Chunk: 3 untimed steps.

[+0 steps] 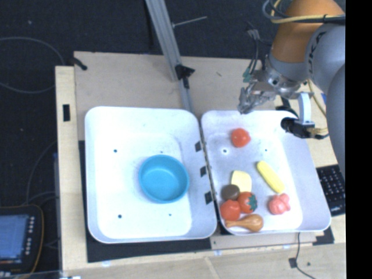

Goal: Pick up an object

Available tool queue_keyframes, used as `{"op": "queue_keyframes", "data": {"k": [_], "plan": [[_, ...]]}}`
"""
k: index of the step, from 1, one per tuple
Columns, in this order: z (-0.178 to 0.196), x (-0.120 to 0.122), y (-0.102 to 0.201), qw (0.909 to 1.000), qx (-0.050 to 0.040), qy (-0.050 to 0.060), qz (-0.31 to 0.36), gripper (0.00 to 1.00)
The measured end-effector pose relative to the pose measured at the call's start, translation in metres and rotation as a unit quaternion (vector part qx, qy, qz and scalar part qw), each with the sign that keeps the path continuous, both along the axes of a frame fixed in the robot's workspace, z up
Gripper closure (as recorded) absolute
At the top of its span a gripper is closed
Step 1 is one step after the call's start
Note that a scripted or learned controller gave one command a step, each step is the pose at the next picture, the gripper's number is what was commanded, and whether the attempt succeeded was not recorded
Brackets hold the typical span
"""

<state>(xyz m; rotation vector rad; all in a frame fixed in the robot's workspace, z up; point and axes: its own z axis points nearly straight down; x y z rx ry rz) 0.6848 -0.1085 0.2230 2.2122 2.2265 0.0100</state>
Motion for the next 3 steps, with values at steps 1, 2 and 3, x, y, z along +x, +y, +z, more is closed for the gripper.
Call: {"op": "queue_keyframes", "data": {"k": [1,2,3], "plan": [[0.028,0.001,-0.001,1.0,-0.0003,0.001,0.002,1.0],[0.038,-0.004,0.055,1.0,0.0003,0.004,0.001,1.0],[0.024,-0.015,0.108,1.0,-0.0007,0.005,0.001,1.0]]}}
